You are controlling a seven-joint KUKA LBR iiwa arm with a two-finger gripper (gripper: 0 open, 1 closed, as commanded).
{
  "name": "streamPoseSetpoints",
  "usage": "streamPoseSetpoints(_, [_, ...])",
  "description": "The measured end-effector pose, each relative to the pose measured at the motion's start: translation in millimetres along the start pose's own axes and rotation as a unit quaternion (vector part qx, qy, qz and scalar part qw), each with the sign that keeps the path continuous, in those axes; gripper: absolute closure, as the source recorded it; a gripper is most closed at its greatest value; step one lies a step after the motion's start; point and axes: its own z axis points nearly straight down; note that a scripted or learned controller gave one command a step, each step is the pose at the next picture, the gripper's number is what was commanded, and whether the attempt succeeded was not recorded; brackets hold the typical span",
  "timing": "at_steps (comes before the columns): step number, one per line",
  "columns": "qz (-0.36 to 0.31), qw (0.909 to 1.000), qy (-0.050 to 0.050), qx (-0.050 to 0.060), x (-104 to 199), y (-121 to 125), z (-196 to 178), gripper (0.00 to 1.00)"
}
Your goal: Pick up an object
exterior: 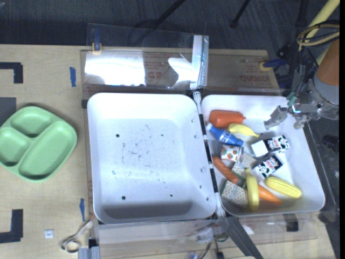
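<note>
At the bottom edge of the frame, nearest the lens, a loop of pale cord (pixel 74 240) lies on the wooden surface (pixel 43 198) just below the lower left corner of the left bin (pixel 145 104). That bin's floor shows only faint scuff marks and a few dark dots.

The right bin (pixel 310 166), touching it along the middle seam, holds a heap of toy items. An orange carrot-like piece (pixel 226 116) lies at the upper end of the heap, with a yellow banana (pixel 242 129) just below it and a blue bottle (pixel 225 137) beside that. Two black-and-white patterned pieces (pixel 268 165) sit in the centre, near a yellow corn cob (pixel 283 187) and a second yellow piece (pixel 252 190) standing next to an orange carrot (pixel 268 194) in the lower part.

The gripper (pixel 277 117) hangs over the upper right part of the right bin, above the heap, with nothing visibly between the jaws; whether they are spread or closed I cannot tell.

A green divided plate (pixel 35 142) rests on the surface at the left of the frame, well apart from the bins. A clear plastic sheet (pixel 145 63) stands behind the left bin.
</note>
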Motion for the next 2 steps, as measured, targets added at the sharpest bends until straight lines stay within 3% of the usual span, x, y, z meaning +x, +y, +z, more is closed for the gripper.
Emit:
streamPoseSetpoints(1, [-0.058,0.9983,0.0,0.0,48.4,32.7,57.2,0.0])
streamPoseSetpoints(2, [-0.185,0.9827,-0.001,-0.003,81.2,53.3,99.4,0.0])
